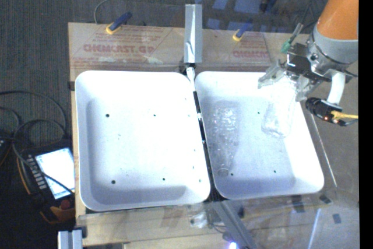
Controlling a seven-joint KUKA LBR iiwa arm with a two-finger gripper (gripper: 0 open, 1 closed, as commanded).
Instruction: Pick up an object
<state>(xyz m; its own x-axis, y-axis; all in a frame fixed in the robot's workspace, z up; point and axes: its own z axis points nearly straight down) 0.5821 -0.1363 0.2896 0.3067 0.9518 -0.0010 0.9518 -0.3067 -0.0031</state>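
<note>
A clear plastic bottle (224, 136) lies lengthwise in the left part of the right bin (303, 183). A second clear, crumpled plastic piece (275, 121) sits further right in the same bin; its outline is faint against the white floor. My gripper (282, 88) hangs over the bin's far right corner, just above and behind that clear piece. Its two pale fingers (269, 77) stand spread apart, so it is open, and I see nothing clamped between them.
The left bin (87, 125) adjoins the right one along a shared middle rim. A grey bar (193, 38) stands at the back between the bins. Two clamps (118, 22) hold the board behind them. Cables and a tablet (52, 169) lie on the floor at the left.
</note>
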